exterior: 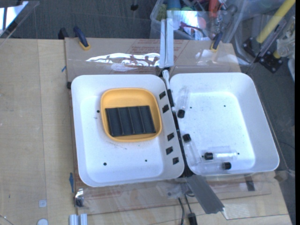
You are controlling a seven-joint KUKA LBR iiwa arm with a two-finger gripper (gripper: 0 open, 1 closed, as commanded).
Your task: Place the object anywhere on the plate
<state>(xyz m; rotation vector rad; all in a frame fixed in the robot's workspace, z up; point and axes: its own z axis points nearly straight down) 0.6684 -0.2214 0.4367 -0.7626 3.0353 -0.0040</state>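
Note:
A yellow, rounded-square plate (127, 94) sits in the left white bin (89, 139), toward its back. A black, flat, ridged rectangular object (130, 120) lies on the plate and covers most of its floor. Its long side runs left to right, slightly tilted.
The right white bin (243, 111) holds clear plastic pieces with black caps: one near its front (219, 154) and others along its left wall (181, 103). Black clips (168, 125) line the seam between the bins. Clutter and a clear box (201, 8) stand behind the bench.

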